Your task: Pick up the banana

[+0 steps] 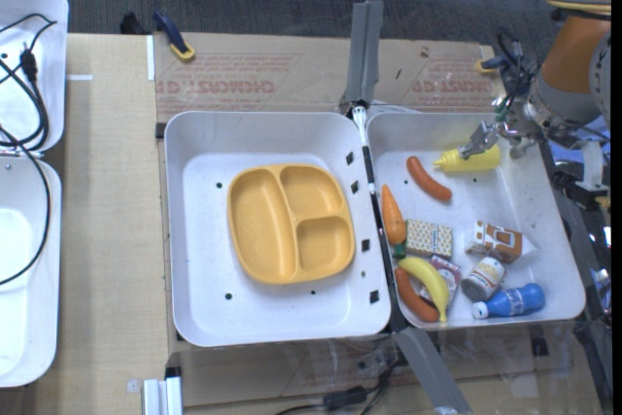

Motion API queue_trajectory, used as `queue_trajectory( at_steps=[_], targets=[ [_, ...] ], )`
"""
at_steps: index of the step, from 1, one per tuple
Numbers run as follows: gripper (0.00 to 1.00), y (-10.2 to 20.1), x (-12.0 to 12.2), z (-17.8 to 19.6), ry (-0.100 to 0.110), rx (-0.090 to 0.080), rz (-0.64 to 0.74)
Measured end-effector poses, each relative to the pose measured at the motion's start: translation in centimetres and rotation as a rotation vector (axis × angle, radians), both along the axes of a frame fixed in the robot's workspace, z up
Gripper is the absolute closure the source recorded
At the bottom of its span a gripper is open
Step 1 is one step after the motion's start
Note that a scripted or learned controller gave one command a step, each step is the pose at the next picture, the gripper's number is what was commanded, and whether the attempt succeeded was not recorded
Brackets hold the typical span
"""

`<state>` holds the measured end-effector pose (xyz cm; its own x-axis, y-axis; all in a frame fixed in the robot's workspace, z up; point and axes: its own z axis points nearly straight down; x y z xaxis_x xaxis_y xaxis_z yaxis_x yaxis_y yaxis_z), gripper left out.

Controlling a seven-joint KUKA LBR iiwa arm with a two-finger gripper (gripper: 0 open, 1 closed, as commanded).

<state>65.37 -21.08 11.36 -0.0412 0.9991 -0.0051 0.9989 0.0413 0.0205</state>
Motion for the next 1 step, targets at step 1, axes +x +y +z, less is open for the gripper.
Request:
queue_trajectory(
  at_steps=[1],
  targets=[
    [0.00,0.47,1.18,-0.60,0.004,0.002,0.035]
  ],
)
